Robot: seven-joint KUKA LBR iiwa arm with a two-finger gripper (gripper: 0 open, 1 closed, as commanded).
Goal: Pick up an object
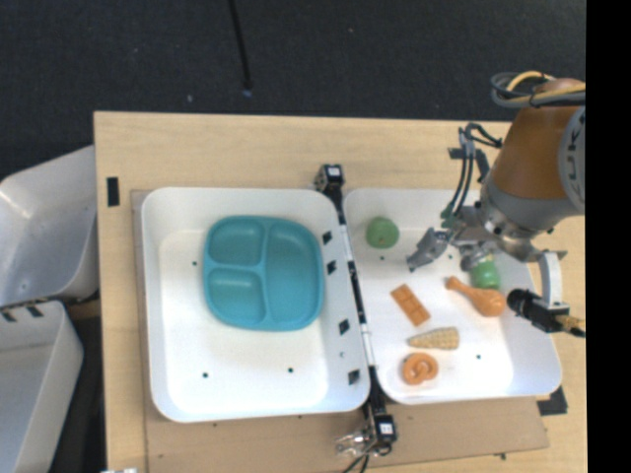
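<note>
Two shallow white bins side by side on a pale wooden bench, touching along a shared middle edge. Left bin: one teal plate with three compartments, lying flat near the centre, nothing on it. Right bin: six small things, loosely scattered.

Toward the far left corner of that right bin, a green ball, well apart from the rest. Nearer the middle, an orange block, flat and tilted at a slant. Just in front of the block, a beige wedge with a ridged surface, pointing left. In front of the wedge and nearly touching it, an orange curl, close to the near wall. Off to the right, an orange drumstick, thin end toward the block, thick end toward the right wall. Just behind the drumstick's thick end, a small green lump, partly hidden beneath the robot's hardware.

Reaching in from the right, the arm, orange band above the wrist, low over the far right part of the right bin. Gripper between the green ball and the green lump, above bare bin floor. Jaw state impossible to tell from this angle; nothing seen clamped between them. All six things resting on the bin floor.
</note>
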